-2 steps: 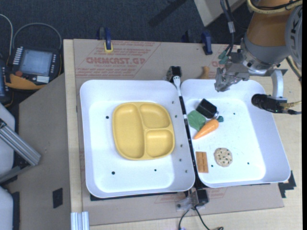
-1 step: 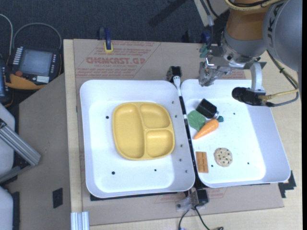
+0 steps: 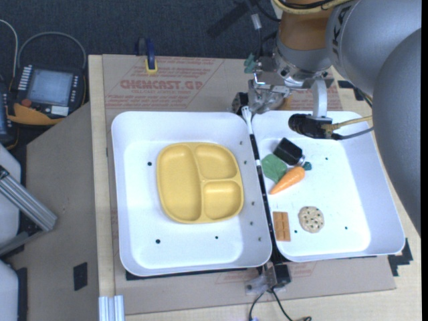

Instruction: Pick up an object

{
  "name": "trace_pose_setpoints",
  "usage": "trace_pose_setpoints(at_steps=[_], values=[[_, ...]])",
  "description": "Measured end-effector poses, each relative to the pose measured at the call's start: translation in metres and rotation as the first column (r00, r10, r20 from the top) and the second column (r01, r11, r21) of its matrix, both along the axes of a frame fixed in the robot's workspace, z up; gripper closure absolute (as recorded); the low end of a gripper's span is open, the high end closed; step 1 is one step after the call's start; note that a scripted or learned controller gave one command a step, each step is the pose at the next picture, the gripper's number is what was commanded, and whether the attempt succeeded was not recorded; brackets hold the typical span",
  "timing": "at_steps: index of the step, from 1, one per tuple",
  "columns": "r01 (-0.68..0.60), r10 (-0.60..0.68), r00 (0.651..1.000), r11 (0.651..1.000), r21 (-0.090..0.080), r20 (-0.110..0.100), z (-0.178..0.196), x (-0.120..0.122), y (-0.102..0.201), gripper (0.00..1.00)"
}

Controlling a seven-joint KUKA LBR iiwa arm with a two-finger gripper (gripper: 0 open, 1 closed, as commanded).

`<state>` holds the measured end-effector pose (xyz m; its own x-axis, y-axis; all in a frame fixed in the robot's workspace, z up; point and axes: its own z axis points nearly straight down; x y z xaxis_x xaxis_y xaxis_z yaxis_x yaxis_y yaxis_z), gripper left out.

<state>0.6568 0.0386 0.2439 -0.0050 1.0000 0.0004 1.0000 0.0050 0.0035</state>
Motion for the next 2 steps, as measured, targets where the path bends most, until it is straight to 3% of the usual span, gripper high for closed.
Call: trace_pose_setpoints(at_steps=[1,2], values=[[0.001,-0.001,1.0,1.0,0.0,-0.007,-0.024,0.0009,0.0447,1.0],[0.004,-0.004,1.0,1.0,0.0,-0.006,-0.0225,0.0012,0.0425,0.0]])
